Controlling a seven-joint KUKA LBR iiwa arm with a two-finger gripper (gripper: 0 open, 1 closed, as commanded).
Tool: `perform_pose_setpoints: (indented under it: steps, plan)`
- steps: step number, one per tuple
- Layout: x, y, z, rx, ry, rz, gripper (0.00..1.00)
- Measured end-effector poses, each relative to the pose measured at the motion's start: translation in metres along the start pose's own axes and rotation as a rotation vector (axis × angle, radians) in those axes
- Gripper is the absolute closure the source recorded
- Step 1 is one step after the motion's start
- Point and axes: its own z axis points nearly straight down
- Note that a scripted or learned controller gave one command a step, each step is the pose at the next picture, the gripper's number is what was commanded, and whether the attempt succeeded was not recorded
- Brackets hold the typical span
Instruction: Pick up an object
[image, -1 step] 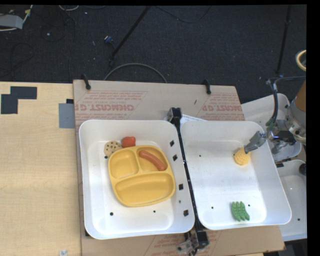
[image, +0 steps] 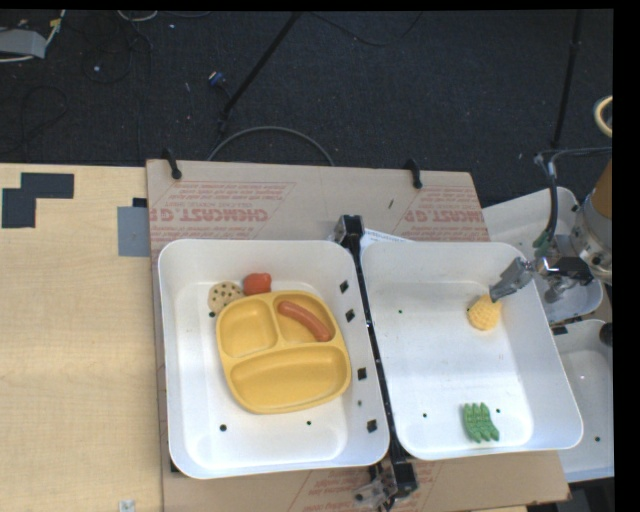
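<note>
Left bin (image: 190, 440): yellow divided tray (image: 282, 372) with hot dog (image: 306, 319), cookie (image: 224, 294) and tomato (image: 257, 283) beside. Right bin (image: 560, 400): yellow corn piece (image: 484, 315), green toy (image: 480, 422). Gripper (image: 512, 279) just above corn, apparently touching; finger spread impossible to tell. Nothing lifted yet; grasp and raise remaining.

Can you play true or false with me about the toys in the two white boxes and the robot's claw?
1. The hot dog lies in the yellow tray. True.
2. The green toy is in the left bin. False: it lies in the right bin.
3. The cookie sits in the tray. False: it lies beside it, in the left bin.
4. The claw is next to the yellow ball. True.
5. The claw is lifting the tray. False: it is over the right bin.
</note>
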Motion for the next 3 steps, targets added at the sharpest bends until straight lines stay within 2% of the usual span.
perform_pose_setpoints:
  steps: [2,3]
  plan:
    - [0.003,0.017,0.099,0.005,0.002,-0.004,0.00]
    - [0.004,0.017,0.153,0.004,0.002,0.000,0.00]
